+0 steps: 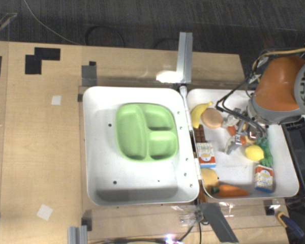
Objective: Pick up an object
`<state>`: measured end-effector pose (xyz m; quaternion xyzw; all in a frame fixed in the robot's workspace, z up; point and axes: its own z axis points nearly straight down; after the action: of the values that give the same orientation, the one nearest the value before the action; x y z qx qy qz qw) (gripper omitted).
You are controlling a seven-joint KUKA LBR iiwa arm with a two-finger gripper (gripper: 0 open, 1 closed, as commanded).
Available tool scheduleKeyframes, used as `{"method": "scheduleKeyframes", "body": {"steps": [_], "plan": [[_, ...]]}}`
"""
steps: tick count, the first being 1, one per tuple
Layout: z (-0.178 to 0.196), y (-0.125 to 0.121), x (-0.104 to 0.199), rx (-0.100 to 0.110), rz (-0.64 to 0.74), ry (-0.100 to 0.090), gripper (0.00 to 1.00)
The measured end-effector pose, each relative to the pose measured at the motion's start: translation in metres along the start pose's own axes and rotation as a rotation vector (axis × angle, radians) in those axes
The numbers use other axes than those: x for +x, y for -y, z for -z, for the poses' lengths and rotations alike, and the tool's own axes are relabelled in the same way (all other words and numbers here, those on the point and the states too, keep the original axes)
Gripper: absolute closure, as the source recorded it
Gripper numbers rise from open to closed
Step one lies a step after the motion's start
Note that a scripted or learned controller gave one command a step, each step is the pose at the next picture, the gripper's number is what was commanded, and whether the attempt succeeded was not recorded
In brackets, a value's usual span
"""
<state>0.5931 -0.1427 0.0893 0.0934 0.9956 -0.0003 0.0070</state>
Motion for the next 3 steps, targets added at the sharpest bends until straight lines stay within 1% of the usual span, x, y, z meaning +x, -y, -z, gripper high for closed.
{"method": "scheduleKeyframes", "body": {"steps": [1,2,3], "plan": [[0.000,-0.004,0.006,0.001,-0.158,0.000,0.00],[0.015,-0.006,0.001,0.000,-0.151,0.016,1.00],[0.117,-0.016,-0.046,0.000,-0.300,0.004,1.00]]}}
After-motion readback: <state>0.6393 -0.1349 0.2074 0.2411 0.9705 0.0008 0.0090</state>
